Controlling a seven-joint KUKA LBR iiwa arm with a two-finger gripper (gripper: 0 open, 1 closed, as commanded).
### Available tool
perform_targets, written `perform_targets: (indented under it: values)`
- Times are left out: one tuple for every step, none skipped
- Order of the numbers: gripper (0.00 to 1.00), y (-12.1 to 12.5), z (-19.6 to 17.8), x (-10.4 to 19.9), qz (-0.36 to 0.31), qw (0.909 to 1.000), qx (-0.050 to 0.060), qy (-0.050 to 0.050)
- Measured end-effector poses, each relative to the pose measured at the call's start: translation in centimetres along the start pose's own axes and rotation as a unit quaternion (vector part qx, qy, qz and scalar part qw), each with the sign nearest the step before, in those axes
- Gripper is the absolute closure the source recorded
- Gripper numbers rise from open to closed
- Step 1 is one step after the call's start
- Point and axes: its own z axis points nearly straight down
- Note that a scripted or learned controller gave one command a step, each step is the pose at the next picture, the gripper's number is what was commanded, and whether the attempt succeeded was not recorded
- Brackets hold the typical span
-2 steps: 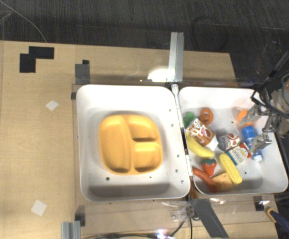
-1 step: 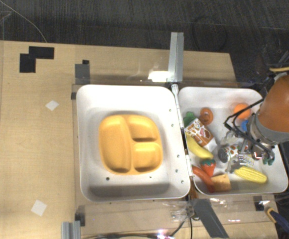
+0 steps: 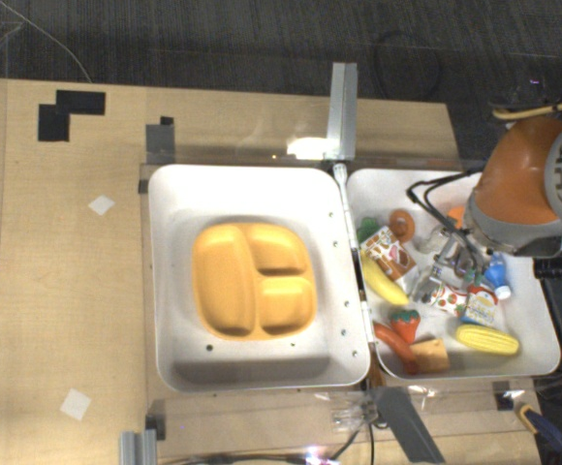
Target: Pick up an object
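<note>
**Ana:** Camera view first. What sits on the bench (image 3: 58, 289)?

**Ben:** Two white bins side by side. The left bin (image 3: 170, 260) holds a yellow divided tray (image 3: 254, 279) with three compartments, lying near the middle.

**Ana:** And the right bin (image 3: 543, 342)?

**Ben:** It is crowded with small toy foods. A banana (image 3: 382, 284) lies at a slant near the left wall, with a small printed carton (image 3: 388, 253) just above it and a brown round piece (image 3: 401, 224) beyond that. An ear of corn (image 3: 486, 338) lies near the lower right corner. A red pepper with a green top (image 3: 406, 322) sits by the lower middle, a carrot (image 3: 390, 341) lies beside it, and a tan wedge (image 3: 432, 355) touches the lower wall. A small white carton (image 3: 479, 307) and a blue-capped bottle (image 3: 495, 274) stand just above the corn.

**Ana:** Where is the arm (image 3: 523, 187)?

**Ben:** It comes in from the right, its orange band over the upper right part of that bin. The claw (image 3: 444, 269) is low in the middle of the pile, between the banana and the blue-capped bottle, next to a red-and-white packet (image 3: 450, 301).

**Ana:** Is the claw apart or together?

**Ben:** I cannot tell; the metal parts blur into the clutter, and I cannot tell whether anything is between them.
</note>
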Motion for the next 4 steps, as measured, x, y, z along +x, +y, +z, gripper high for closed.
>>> perform_targets:
  values:
    - [0.00, 5.5, 0.2, -5.2, 0.107, 0.9943, 0.000, 0.001]
    - [0.00, 4.3, 0.3, -7.2, 0.172, 0.9851, 0.001, 0.003]
    - [1.00, 4.5, -1.2, -7.6, 0.167, 0.9859, -0.001, -0.003]
    - [1.00, 9.7, -5.3, -5.0, 0.114, 0.9935, 0.001, 0.001]
